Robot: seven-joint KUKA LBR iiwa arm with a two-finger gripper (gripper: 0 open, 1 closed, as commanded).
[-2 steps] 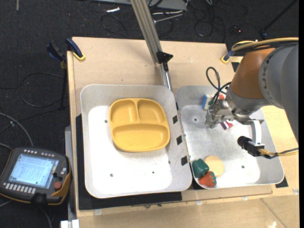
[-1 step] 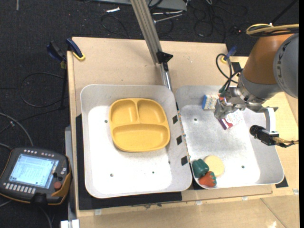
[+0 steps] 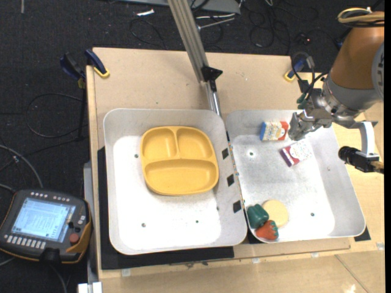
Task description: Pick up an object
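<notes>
small cartons (image 3: 274, 130) lie in right bin (image 3: 342, 188); yellow tray (image 3: 179, 160) fills left.

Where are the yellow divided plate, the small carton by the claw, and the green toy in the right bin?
yellow divided plate (image 3: 179, 160), camera view, on its central divider.
small carton (image 3: 273, 130), camera view, middle of its side face.
green toy (image 3: 257, 213), camera view, centre of its top.

Even overhead light is washing my bench (image 3: 183, 72); the white bins (image 3: 177, 224) are glaring slightly, shadows are staying faint, the dark floor is swallowing detail, and everything is looking a little soft and grainy.
</notes>
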